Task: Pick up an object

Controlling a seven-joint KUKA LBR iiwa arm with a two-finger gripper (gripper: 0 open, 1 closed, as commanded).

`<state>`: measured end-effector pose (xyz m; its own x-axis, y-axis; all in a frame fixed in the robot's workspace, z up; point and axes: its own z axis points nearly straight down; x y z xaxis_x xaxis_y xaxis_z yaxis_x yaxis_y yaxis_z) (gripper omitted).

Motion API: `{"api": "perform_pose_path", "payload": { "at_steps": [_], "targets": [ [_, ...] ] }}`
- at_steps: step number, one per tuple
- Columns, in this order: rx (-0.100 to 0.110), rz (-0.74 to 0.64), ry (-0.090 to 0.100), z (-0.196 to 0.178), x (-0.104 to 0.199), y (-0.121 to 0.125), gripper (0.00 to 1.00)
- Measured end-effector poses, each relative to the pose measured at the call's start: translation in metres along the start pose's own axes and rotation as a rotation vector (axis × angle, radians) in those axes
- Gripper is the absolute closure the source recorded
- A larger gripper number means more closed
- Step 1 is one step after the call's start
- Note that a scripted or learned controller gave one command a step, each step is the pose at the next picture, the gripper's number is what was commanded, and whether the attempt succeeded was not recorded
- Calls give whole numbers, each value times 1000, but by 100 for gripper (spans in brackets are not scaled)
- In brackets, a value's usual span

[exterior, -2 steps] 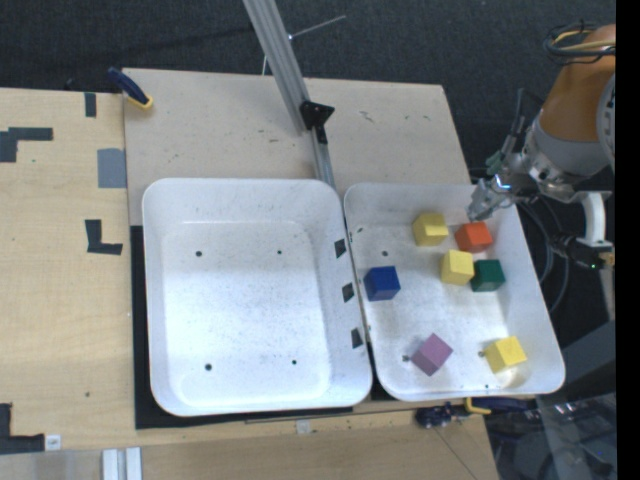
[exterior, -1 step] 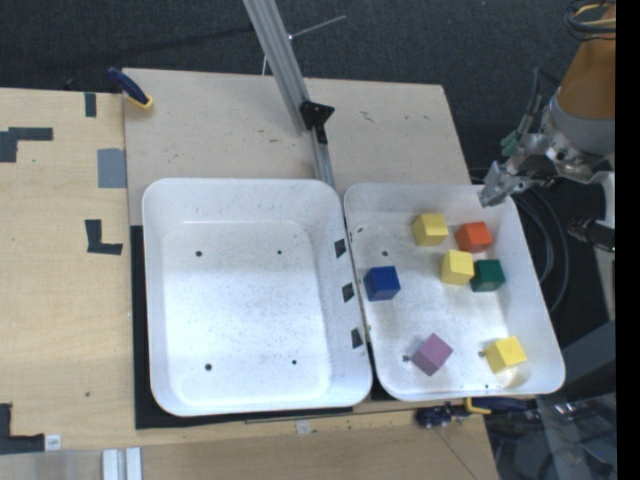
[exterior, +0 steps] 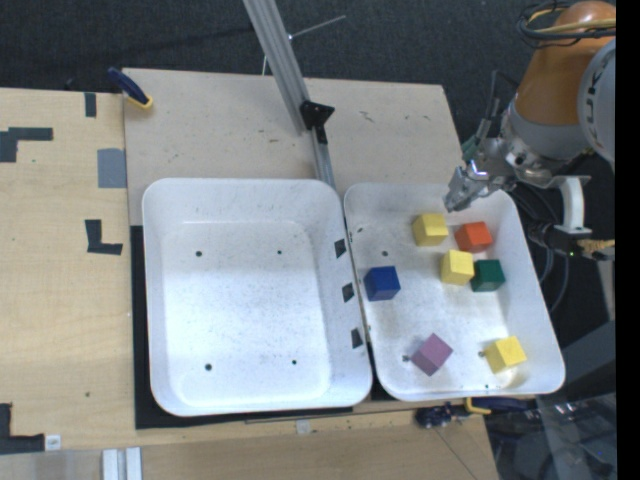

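Note:
The right bin (exterior: 530, 308) holds several small blocks. A yellow block (exterior: 430, 229) and an orange block (exterior: 474, 236) lie near its far edge. Below them sit another yellow block (exterior: 457, 267) and a green block (exterior: 488, 275). A blue block (exterior: 381, 283) rests near the bin's left wall, a purple block (exterior: 432, 353) and a third yellow block (exterior: 505, 353) toward the front. My gripper (exterior: 462, 192) hangs over the bin's far right corner, just above and right of the far yellow block, with nothing seen between its fingers.
The left bin (exterior: 240, 293) stands beside the right one. A slanted metal pole (exterior: 285, 63) crosses the bench behind the bins. A blue and yellow tool (exterior: 130, 88) lies at the bench's far left corner. Cables hang at the right of the arm.

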<state>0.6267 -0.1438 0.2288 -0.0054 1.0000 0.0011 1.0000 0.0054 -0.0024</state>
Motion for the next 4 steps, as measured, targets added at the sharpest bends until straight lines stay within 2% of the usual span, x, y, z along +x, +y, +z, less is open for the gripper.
{"api": "perform_pose_path", "payload": {
  "at_steps": [1,2,4],
  "targets": [
    [0,-1,1,9,56,10,100],
    [-1,-2,1,3,114,4,100],
    [-1,-1,0,-1,206,11,100]
  ]
}}
